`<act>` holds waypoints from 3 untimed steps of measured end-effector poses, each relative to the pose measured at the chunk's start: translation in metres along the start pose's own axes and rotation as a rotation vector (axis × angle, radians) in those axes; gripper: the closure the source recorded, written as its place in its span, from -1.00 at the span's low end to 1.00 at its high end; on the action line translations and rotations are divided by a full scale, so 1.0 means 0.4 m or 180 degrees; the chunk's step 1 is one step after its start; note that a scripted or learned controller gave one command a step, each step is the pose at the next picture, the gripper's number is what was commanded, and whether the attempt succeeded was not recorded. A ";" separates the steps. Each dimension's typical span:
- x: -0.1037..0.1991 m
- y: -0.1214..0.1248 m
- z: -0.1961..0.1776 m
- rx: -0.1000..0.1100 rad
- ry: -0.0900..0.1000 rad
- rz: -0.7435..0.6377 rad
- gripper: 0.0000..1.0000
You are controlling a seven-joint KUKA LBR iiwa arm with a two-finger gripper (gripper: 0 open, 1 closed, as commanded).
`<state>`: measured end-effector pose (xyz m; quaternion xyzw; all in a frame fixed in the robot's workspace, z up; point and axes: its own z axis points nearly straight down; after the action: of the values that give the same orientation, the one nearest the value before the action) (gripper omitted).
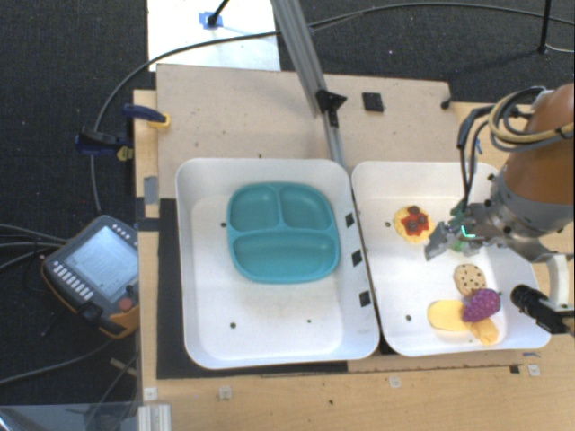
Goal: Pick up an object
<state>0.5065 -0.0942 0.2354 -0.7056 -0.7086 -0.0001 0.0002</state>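
In the right bin [395, 312] lie a small pizza-like toy with red topping [413, 224], a brown cookie [468, 278], a purple bunch of grapes [482, 304] and a yellow piece [449, 316] under the grapes. My gripper [442, 241] hangs over the right bin, just right of the pizza toy and above the cookie. Nothing shows between its fingers, and the view is too small to tell how they stand.
The left bin [207, 321] holds a teal divided plate [283, 232]. A slanted metal pole [305, 52] crosses above the bins' divider. A teach pendant [94, 272] and cables lie off the bench to the left.
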 end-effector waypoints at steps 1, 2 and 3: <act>0.000 0.001 -0.002 -0.0006 -0.0001 -0.0001 -1.00; -0.022 -0.011 0.121 0.0010 -0.0001 0.0012 -1.00; -0.006 0.001 0.234 0.0008 0.0002 0.0011 -1.00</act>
<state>0.5070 -0.0964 0.1417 -0.7068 -0.7074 0.0005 0.0013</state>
